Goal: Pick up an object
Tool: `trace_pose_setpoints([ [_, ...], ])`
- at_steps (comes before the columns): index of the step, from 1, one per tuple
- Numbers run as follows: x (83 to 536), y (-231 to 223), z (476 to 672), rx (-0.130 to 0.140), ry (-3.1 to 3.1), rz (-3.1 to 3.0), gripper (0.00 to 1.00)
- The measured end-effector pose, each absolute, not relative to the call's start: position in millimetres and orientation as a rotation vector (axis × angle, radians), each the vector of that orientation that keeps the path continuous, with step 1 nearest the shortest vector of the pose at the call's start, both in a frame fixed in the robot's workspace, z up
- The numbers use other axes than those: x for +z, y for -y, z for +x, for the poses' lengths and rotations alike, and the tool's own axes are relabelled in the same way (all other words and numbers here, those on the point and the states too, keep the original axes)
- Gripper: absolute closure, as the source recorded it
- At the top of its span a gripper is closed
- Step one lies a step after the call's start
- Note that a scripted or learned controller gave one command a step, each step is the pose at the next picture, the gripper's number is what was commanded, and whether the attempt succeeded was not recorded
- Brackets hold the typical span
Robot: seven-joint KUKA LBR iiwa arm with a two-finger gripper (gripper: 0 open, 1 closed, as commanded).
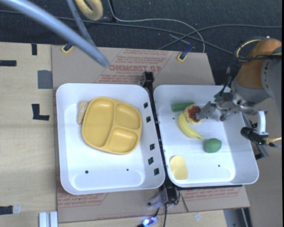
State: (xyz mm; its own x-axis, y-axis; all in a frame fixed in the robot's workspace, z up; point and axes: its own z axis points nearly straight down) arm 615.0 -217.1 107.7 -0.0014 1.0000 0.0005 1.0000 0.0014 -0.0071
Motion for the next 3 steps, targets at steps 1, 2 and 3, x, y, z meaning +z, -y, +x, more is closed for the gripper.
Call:
trace_pose_setpoints([
  [1,86.2,216.5,616.1,0.001,2.224,-2.219,0.00],
  [2,99.2,215.2,617.6,-0.004,2.226,-2.217,1.00],
  [3,151.0,219.1,628.1,-0.002,2.226,-2.223,1.00],
])
